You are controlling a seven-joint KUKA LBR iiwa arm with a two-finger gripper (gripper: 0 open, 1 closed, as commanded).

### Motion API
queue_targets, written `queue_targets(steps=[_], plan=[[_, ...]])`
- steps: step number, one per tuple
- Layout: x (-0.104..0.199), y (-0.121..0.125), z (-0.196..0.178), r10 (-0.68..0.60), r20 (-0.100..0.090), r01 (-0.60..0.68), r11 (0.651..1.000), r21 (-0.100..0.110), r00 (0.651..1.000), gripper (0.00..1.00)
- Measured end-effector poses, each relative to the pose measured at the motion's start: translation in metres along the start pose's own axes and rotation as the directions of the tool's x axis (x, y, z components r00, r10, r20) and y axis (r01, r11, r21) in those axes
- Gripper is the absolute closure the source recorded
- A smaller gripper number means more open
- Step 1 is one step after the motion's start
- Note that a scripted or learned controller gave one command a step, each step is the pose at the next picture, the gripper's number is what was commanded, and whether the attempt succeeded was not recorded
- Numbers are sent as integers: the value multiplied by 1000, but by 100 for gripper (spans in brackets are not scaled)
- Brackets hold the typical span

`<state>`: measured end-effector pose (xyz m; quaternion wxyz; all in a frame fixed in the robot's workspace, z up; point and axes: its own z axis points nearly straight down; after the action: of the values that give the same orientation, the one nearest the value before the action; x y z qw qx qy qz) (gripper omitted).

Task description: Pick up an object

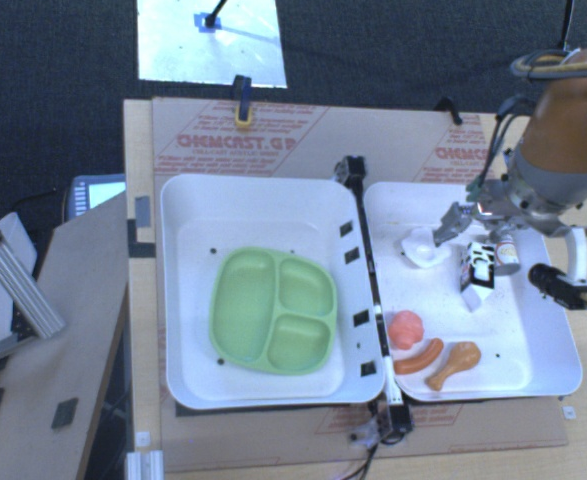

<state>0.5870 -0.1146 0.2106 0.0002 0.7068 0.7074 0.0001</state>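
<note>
Over the right bin [543, 368], the arm [563, 138] angles downward.

Single fixed camera, mounted above the bench [303, 128], looks down at a slant; both white bins [263, 193] fall within frame, arm [563, 118] entering from right.

Bench [138, 298] light wood colour, seen from above at slant. On it lies large cardboard sheet [273, 138] with red print. On cardboard, two shallow white bins side by side, touching along middle: left bin [188, 208] and right bin [553, 368]. Yellow clamp [243, 108] at far edge of cardboard. Black clips [353, 168] along seam between bins.
</note>
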Motion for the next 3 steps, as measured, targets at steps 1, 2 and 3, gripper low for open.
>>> queue_targets(steps=[1, 2, 3], plan=[[-3, -7, 58, 0, 0, 0, 1000, 2, 1000, 0], [-7, -11, 101, 0, -1, 0, 1000, 1, 1000, 0], [-7, -10, 90, 0, 1, 0, 1000, -2, 1000, 100]])
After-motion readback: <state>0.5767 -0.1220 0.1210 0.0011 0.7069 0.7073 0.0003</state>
